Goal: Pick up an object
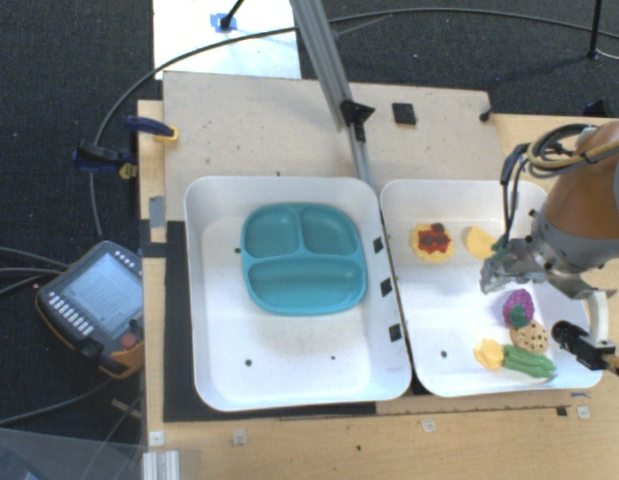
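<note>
You were looking down on a worktop bearing two shallow white bins side by side. The left bin carried a teal divided plate. The right bin held small toy foods: a round yellow piece topped with red, a yellow lump beside it, a purple bunch like grapes, a speckled tan cookie-like piece, a green pod-like piece and a small yellow piece. The grey arm with its orange band reached in from the right, and the gripper sat low between the yellow lump and the purple bunch, just above the latter. Whether the jaws stood apart or together could not be told from this slant, and nothing showed between them. To do this step well, I would judge you should centre on one piece, probably the purple bunch, descend straight, and keep clear of its touching neighbours.
</note>
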You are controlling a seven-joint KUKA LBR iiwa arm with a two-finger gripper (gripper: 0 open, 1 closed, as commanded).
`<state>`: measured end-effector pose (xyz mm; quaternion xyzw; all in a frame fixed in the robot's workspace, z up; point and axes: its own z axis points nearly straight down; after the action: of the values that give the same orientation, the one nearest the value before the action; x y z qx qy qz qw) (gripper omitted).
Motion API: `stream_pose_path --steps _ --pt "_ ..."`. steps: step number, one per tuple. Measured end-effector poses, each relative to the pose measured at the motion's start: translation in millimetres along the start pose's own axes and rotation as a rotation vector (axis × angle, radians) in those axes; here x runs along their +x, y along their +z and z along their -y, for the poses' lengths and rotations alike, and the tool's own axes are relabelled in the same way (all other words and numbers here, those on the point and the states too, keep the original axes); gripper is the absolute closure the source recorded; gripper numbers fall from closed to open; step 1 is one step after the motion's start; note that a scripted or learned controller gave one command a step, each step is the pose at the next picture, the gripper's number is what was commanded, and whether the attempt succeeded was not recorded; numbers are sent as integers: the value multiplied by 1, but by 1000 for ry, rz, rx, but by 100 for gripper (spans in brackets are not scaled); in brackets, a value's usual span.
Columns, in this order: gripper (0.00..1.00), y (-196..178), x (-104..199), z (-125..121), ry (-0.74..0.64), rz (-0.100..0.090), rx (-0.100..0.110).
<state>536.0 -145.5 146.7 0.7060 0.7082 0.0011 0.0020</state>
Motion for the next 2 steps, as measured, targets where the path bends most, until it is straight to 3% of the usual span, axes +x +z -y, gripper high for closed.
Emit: stream_pose_path --steps 1,2 --pt "100 -46 -3 -8 -2 0 0" --pt "100 -66 -3 -10 -2 -1 1"
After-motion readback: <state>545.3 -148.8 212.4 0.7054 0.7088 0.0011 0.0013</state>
